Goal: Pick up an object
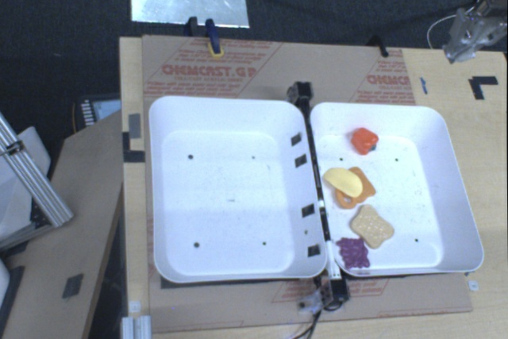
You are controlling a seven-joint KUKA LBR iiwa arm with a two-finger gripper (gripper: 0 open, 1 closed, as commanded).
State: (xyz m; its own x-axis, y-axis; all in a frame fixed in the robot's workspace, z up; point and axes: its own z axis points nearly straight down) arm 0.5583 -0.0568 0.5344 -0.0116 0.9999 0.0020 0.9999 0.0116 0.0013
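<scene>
— What is lying closest to the camera?

— The purple grape bunch (353,252) is sitting at the near rim of the right bin (452,194), far below and to the left of my gripper (468,32) as the camera sees it. The cracker (371,225) is resting just beyond the grapes, a little nearer to me.

— And the rest?

— The yellow piece (343,181) is lying on top of an orange piece (355,188), past the cracker and still well off to my gripper's left. The red pepper (364,140) is sitting farthest up that bin, the nearest of the lot to my gripper, though still well apart from it. The left bin (159,171) is lying farther away again, on the far side of the divider.

— Where are you hanging?

— My gripper is hovering out past the far right corner of the cardboard sheet (262,63), outside both bins, at the upper right of the view.

— Are you holding anything?

— I am seeing nothing between my fingers, and I cannot tell how wide they are standing; the view is too blurred there.
</scene>
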